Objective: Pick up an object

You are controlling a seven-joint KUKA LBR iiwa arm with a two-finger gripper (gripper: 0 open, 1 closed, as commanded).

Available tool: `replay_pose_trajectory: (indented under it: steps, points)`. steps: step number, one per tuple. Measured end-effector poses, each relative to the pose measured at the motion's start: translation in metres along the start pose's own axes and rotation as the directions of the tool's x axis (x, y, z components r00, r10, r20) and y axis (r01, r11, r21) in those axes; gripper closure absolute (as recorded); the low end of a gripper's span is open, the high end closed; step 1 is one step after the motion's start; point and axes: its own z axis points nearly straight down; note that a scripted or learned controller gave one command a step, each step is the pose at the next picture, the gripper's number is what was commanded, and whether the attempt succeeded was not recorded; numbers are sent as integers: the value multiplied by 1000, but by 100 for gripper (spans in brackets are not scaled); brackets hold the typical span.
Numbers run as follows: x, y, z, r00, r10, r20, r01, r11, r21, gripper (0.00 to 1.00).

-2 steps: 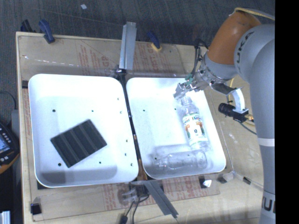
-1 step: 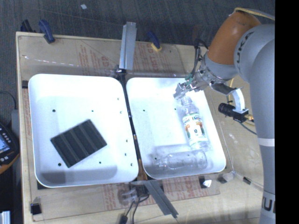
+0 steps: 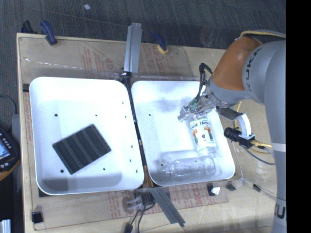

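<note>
A pale wooden worktop (image 3: 29, 62) sits on dark carpet (image 3: 146, 4), with blue clamps (image 3: 47, 32) gripping its far edge, a grey metal bar (image 3: 132, 46) standing over the seam between the bins, and a handheld control pendant (image 3: 6, 152) at the left edge.

Grey arm (image 3: 272, 81), right of frame: rounded links, orange band at wrist, dark lettering on housing, black cable looping near end effector (image 3: 194, 108).

The bench (image 3: 34, 57) bears two white bins (image 3: 80, 89) side by side.
</note>
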Motion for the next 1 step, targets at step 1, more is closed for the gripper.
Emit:
replay_pose_trajectory:
  steps: [1]
  points:
    - [0, 0, 0, 1000, 1, 0, -1, 1000, 0, 0]
